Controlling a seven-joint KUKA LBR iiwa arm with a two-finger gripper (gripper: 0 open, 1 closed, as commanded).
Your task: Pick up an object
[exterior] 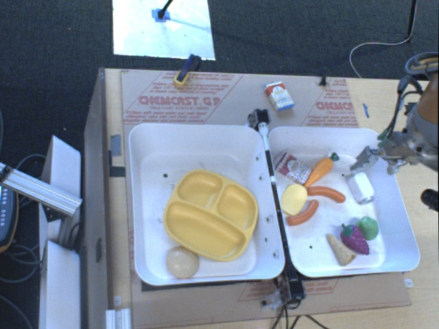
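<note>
The right bin (401, 252) holds a carrot (319, 171), a red and white packet (291, 164), a pale yellow round piece (294, 199), two sausages (328, 194) (302, 213), purple grapes (354, 238), a green ball (369, 227), a tan wedge (339, 250) and a white block (361, 187). My gripper (376, 163) hangs over that bin's far right corner, just above the white block. It is open, and nothing sits between its fingers.
The left bin (147, 184) carries a yellow divided plate (211, 213) and a tan round piece (182, 262). A black-handled brush (264, 125) lies along the divide between the bins. A small red and white carton (279, 96) and a yellow clip (185, 70) rest on the cardboard behind.
</note>
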